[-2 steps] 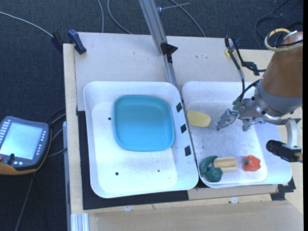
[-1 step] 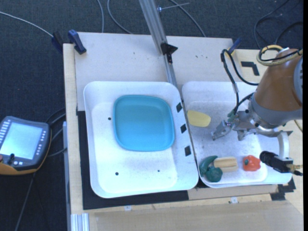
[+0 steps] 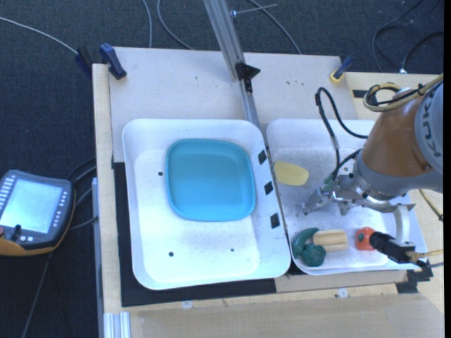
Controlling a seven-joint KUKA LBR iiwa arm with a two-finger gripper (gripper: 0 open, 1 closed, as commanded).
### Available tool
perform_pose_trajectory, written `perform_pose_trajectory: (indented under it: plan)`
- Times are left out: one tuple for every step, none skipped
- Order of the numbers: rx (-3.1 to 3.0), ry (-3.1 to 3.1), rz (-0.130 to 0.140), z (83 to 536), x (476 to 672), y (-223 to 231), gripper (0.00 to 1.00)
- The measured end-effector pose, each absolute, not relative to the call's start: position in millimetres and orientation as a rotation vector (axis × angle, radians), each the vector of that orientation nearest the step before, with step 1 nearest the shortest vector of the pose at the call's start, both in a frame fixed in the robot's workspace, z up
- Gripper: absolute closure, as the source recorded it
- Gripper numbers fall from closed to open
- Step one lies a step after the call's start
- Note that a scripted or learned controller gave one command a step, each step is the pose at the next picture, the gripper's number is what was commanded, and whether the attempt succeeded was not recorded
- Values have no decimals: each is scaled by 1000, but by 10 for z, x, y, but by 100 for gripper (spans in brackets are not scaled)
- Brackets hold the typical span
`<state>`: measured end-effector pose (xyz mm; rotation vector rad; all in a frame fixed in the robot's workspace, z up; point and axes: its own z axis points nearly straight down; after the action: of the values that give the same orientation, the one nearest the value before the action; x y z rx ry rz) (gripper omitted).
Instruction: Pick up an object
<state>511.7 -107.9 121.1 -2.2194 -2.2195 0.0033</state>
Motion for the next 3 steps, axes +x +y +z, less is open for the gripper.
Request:
perform_pose_trajectory:
  plan:
    - [-2220, -2221, 1, 945, 5114, -1076, 0]
    - [-2221, -2222, -1, 1060, 5120, -1076, 100]
    - [-2223, -2225, -5, 1566, 5223, -1031, 100]
